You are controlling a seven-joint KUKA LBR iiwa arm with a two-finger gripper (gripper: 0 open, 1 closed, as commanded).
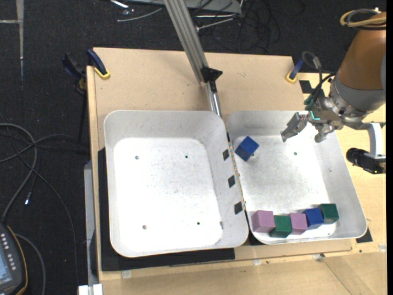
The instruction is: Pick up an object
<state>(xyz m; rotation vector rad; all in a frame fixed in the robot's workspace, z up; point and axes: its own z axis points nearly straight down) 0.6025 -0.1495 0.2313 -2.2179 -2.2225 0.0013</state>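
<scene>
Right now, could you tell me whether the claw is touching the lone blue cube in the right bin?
Apart. The camera view shows bare white bin floor between the claw and the blue cube, which sits alone near the right bin's left wall.

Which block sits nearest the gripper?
The lone blue block by the right bin's left wall is nearest the gripper; the others line the bin's near edge.

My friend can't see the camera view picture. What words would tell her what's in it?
A robot arm's gripper hovers with open jaws over the right bin, near a lone blue block. Five more blocks, pink, green and blue, line the bin's near edge. The left bin sits beside it on a wooden bench.
</scene>
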